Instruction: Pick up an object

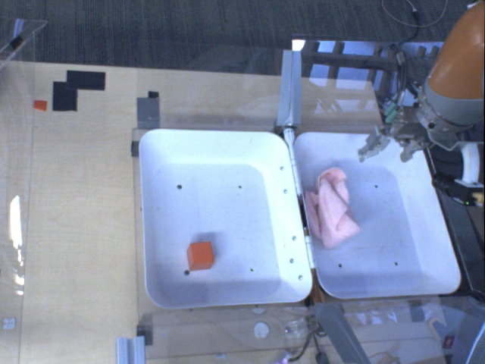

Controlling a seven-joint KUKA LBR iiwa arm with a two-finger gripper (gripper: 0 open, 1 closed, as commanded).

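Observation:
A crumpled pink cloth (pixel 333 207) lies in the right bin (pixel 424 279), against its left side. A small orange cube (pixel 201 255) rests in the left bin (pixel 227 154), near its front left. My gripper (pixel 390 145) hangs over the back edge of the right bin, up and to the right of the cloth and apart from it. Its two grey fingers are spread, with nothing between them.
A metal divider (pixel 288 89) runs back from between the bins. Black blocks (pixel 76 88) and a small orange tag (pixel 39 105) sit on the wooden bench at far left. Cables and a black mount crowd the right side near the arm.

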